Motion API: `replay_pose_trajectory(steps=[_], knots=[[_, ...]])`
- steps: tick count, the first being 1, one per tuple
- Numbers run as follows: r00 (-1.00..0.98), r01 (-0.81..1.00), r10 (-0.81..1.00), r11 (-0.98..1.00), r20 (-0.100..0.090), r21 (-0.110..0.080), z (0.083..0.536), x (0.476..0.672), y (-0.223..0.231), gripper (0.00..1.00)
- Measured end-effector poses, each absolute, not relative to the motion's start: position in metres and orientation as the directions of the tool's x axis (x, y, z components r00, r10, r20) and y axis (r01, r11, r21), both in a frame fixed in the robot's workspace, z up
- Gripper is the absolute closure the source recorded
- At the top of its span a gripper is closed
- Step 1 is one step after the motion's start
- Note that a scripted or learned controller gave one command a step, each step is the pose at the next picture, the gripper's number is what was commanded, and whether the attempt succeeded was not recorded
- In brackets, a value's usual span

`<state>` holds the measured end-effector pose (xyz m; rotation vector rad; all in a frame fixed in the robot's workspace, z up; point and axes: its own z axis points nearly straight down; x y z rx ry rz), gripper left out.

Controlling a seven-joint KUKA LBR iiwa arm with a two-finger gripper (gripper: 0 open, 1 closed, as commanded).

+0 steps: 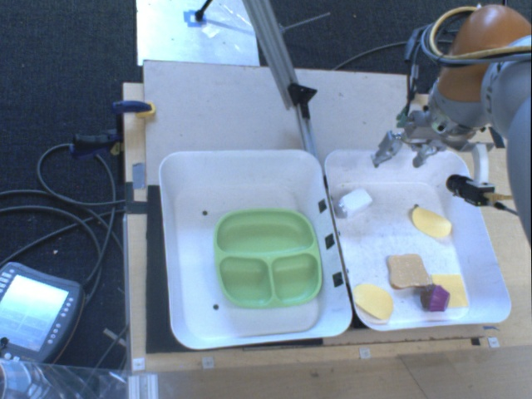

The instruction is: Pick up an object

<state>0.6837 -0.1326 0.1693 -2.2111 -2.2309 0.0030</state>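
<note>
Nothing lifted yet: six small objects lay loose in the right-hand bin [497, 283]. At about ten o'clock in that bin, a white block [355, 200], close to the dividing wall. At two o'clock, a yellow oval piece [431, 222]. Near the middle toward five o'clock, a tan toast-like slab [407, 270], touching a purple lump [435, 298] just below it, with a flat yellow square [453, 288] beside the lump. At seven o'clock, a second yellow oval [373, 302].

Above the bin's twelve o'clock rim, hung the gripper [401, 150], fingers spread apart, holding nothing, well clear of every piece. Nearest candidate: the white block, down toward seven o'clock from the claw.

In the left bin [179, 248], sat a green divided plate [268, 258].

Judged as barely begun: descent, closing and lifting all left to do.
</note>
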Motion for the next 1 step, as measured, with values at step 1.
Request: replay_pose_trajectory(steps=[1], knots=[[-0.008,1.0,1.0,0.008,-0.001,-0.003,0.1128,0.6917,-0.1359,0.0]])
